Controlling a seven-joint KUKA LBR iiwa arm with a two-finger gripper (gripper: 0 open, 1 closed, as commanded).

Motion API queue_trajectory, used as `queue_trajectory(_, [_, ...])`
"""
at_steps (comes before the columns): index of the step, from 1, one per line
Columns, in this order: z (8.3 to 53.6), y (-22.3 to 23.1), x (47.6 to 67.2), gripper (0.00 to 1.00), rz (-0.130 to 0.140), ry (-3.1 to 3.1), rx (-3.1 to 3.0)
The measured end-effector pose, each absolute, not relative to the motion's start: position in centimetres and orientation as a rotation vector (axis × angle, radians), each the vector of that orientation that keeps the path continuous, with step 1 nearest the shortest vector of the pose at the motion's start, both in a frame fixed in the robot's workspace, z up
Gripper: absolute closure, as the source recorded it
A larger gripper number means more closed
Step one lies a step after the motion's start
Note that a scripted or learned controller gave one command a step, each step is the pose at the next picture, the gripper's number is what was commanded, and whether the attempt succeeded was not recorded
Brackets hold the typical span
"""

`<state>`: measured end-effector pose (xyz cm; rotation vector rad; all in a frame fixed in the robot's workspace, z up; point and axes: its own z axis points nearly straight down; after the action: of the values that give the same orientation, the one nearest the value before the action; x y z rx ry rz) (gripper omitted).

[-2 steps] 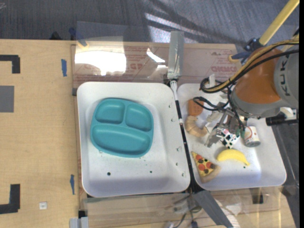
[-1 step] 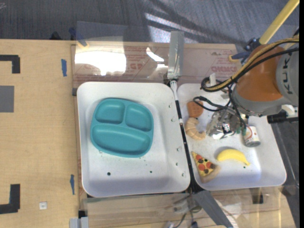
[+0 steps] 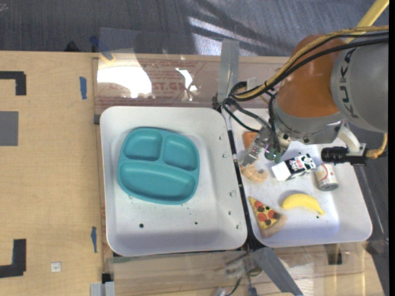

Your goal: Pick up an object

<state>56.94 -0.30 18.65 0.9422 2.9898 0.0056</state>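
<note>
The pizza slice toy [image 3: 266, 214] and banana [image 3: 302, 203] lie nearest me in the right bin [image 3: 352, 224]. My gripper [image 3: 254, 155] hangs just above a tan object [image 3: 254, 174] at that bin's left side; I cannot tell its opening. A teal divided plate [image 3: 160, 164] sits in the left bin [image 3: 123, 227].

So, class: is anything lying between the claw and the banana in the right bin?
Nothing visible blocks it. The claw hangs over the right bin's upper left, above a small tan item. The banana lies lower right of it, with bare bin floor between; the pizza slice toy and the can sit off to either side.
</note>
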Motion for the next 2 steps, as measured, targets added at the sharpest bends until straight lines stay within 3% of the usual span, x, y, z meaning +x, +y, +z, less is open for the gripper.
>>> queue_trajectory(1, [22.7, 4.3, 59.3, 1.00, 0.005, 2.739, 1.530])
queue_trajectory(2, [21.0, 8.3, 57.3, 1.00, -0.003, 2.452, 1.968])
